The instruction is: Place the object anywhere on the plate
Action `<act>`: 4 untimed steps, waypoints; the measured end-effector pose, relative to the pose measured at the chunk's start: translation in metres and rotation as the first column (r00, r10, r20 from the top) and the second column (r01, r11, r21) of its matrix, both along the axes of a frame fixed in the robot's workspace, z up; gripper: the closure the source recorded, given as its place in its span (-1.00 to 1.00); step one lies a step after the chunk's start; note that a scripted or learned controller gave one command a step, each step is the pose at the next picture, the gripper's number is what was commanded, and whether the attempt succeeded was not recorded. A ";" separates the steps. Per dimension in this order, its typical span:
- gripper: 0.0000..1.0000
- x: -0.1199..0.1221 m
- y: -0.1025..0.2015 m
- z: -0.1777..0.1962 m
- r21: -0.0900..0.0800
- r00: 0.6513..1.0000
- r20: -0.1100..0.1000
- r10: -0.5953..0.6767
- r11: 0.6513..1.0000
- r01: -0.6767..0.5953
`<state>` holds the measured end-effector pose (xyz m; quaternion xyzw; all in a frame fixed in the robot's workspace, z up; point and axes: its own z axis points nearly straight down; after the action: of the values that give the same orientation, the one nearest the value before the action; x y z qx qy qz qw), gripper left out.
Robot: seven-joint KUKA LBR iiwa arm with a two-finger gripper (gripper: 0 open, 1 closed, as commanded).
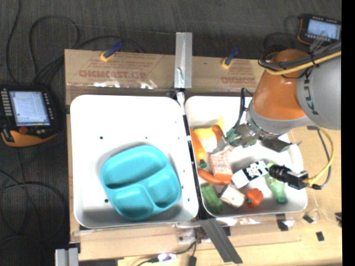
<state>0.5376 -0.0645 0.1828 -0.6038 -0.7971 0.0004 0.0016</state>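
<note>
The tool (232, 137) hung over the toys (222, 165) in the right-centre bin (297, 204); its grip could not be told. Picking seemed underway. Next, an object must cross to the blue plate (141, 182), lower left.

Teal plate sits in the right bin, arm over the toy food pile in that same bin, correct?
Not quite. The camera view shows the teal plate in the left bin. The arm is over the toy food pile in the right bin, as you said.
</note>
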 end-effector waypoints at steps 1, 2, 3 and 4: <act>1.00 -0.035 0.103 0.000 0.000 0.984 -0.001 0.180 0.984 -0.180; 1.00 -0.015 0.172 0.018 -0.001 0.908 0.001 0.419 0.908 -0.419; 1.00 -0.021 0.229 0.049 -0.001 0.786 0.001 0.618 0.786 -0.618; 1.00 -0.053 0.255 0.076 -0.001 0.612 0.003 0.791 0.612 -0.791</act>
<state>0.4848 0.1902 0.2587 -0.1912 -0.9815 0.0000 0.0004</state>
